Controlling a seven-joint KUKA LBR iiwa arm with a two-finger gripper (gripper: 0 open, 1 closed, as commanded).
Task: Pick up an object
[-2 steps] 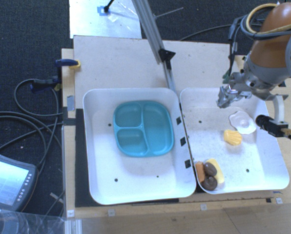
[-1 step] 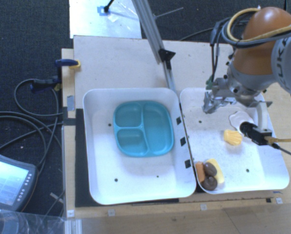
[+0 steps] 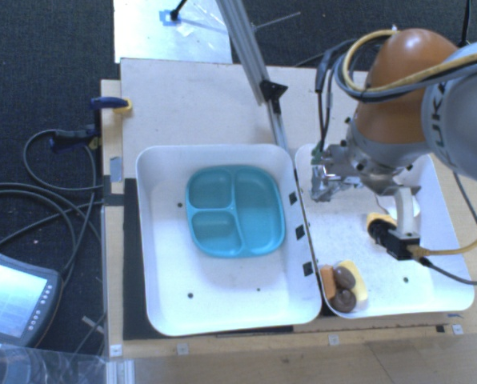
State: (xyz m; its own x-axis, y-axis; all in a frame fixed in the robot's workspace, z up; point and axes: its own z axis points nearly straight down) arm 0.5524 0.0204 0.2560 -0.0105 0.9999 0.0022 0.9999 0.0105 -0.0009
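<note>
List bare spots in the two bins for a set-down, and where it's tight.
Left bin: bare floor rings the blue divided plate, widest along the near wall. Right bin: bare middle strip toward its right wall. Crowded: near-left corner with the small food items, and the far end under the gripper.

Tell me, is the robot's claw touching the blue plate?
Apart. The camera view shows the gripper over the right bin, while the blue plate lies in the left bin, with the bins' walls between them.
</note>
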